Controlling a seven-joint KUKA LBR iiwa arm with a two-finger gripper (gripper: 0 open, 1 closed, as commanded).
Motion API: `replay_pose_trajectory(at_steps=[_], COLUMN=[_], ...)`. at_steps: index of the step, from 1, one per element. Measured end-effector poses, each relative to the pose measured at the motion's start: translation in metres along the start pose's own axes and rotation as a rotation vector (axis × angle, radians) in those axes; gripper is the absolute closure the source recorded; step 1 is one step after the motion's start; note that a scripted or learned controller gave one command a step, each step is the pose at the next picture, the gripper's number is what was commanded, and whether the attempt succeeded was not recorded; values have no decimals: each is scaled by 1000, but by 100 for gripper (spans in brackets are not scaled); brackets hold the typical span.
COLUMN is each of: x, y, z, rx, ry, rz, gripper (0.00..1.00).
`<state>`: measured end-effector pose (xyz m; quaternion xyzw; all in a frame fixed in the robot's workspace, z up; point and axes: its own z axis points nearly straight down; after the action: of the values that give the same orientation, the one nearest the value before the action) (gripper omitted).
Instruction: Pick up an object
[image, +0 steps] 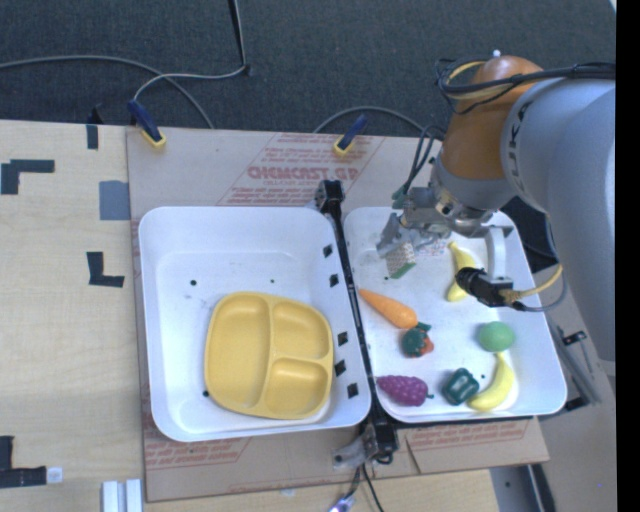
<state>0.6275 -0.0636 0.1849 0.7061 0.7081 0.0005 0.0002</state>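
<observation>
Two white bins (150, 300): tool (400, 248), grip unclear, above carrot (388, 308), bananas (497, 385), grapes (402, 389); left holds yellow tray (268, 354).

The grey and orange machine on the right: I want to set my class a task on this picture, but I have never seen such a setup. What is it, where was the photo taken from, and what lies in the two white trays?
The machine is a grey robot arm with an orange band, reaching in from the right. At its end is a two-finger gripper, hanging over the far part of the right shallow white bin. Whether it holds anything is unclear. One camera, fixed above the bench, looks down at a slant.

The right bin holds plastic toy food: an orange carrot, a purple bunch of grapes, a round green fruit, two yellow bananas, a small green and red piece and a dark green piece. The left shallow white bin holds a yellow divided plate.
</observation>
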Motion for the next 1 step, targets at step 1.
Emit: replay_pose_trajectory(at_steps=[1], x=[66], y=[-5], z=[1], rx=[2], ry=[1], rz=[0], gripper=[100])
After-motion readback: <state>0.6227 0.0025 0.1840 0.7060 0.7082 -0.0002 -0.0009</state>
